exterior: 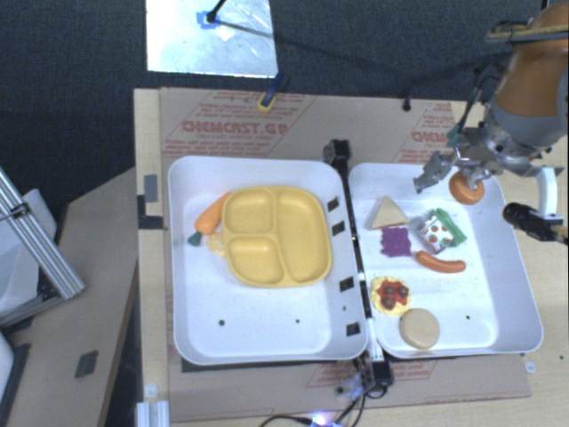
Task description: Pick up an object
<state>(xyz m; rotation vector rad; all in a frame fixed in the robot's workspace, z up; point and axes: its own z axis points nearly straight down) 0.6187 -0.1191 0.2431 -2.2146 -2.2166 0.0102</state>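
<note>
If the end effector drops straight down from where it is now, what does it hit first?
Most likely the orange round piece at the far edge of the right bin: the end effector hangs just beside it. Height is unclear from this slant, so it may miss and meet the bin floor.

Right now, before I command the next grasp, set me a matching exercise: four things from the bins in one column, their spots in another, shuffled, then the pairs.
Things:
1. carrot
2. yellow divided plate
3. round beige piece
4. orange disc

Places:
A. near corner of the right bin, beside the divider
B. far end of the right bin, right beside the claw
C. middle of the left bin
D. left bin, against the plate's left edge

Pairs: 1-D, 2-C, 3-A, 4-B
</note>
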